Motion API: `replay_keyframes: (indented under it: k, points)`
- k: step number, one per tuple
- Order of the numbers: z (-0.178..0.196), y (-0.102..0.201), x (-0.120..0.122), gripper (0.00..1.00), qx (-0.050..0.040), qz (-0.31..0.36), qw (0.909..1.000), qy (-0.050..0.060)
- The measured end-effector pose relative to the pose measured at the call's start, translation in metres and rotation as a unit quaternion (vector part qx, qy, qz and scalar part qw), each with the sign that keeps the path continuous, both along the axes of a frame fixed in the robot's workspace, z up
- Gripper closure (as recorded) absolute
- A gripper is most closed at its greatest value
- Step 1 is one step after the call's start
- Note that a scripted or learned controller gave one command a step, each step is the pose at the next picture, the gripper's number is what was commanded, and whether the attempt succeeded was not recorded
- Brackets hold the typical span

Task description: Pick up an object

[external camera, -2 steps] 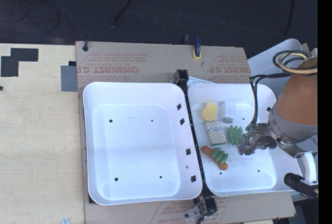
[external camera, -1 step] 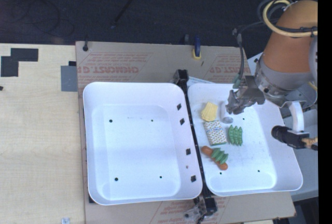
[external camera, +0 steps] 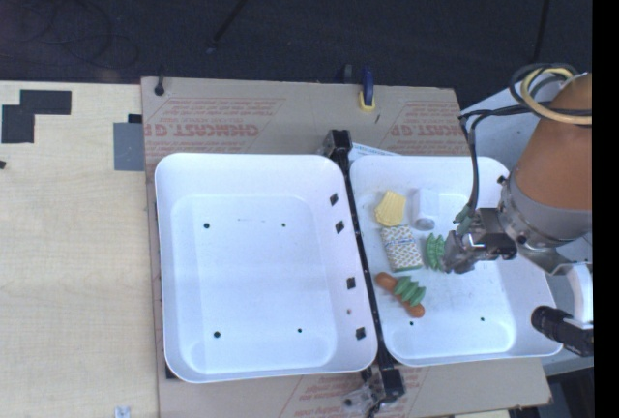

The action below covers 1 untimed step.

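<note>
The gripper (external camera: 462,254) hangs in the right bin (external camera: 484,334), touching a partly hidden green object (external camera: 435,252); its grip cannot be told. Nearby, a carrot (external camera: 402,293) lies diagonally, pointing lower right.

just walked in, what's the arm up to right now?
The KUKA arm is reaching into the right bin from the right, on a pick attempt. Its hand is low, right by a green object. Nearby lie a yellow block, a patterned white block, a small white piece and an orange-and-green toy. A grasp isn't visible from here.
</note>
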State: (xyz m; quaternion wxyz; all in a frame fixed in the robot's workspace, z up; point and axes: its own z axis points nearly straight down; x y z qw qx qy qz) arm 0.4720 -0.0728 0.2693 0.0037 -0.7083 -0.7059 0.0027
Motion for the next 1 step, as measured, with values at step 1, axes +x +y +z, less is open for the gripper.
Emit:
replay_keyframes:
  k: [1]
  points:
    - [0.0509,0.0412,0.0592,1.00,-0.0008,0.004,1.0000,-0.006]
